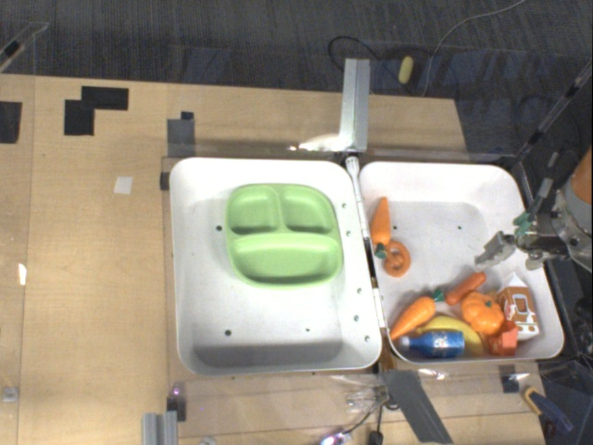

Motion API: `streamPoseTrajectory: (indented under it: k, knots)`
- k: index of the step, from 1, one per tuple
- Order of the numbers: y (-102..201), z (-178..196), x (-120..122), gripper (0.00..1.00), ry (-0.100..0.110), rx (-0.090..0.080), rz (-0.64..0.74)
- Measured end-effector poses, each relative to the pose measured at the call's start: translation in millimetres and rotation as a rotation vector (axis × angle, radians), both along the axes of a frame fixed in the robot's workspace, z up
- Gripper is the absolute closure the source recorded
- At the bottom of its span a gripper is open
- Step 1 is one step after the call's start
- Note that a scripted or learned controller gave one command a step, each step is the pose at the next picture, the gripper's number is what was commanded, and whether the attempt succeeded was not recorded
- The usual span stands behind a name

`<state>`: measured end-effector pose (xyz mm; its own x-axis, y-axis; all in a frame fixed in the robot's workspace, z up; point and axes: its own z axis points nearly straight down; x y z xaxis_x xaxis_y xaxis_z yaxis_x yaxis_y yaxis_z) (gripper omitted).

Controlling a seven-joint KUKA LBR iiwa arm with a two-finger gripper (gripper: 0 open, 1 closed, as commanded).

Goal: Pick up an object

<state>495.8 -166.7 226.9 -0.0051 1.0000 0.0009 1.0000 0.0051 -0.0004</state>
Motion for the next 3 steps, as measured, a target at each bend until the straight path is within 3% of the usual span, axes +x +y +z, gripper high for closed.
streamPoseTrajectory:
  k: [1,2,3]
  knots:
    - [-38.7,9.4,17.8,0.00,-0.003,-0.001,-0.183]
    - [66.7,-90.2,-9.5,0.00,0.002,0.000,-0.050]
    - [57.4,-58.8,-8.2,0.00,-0.003,-0.001,0.424]
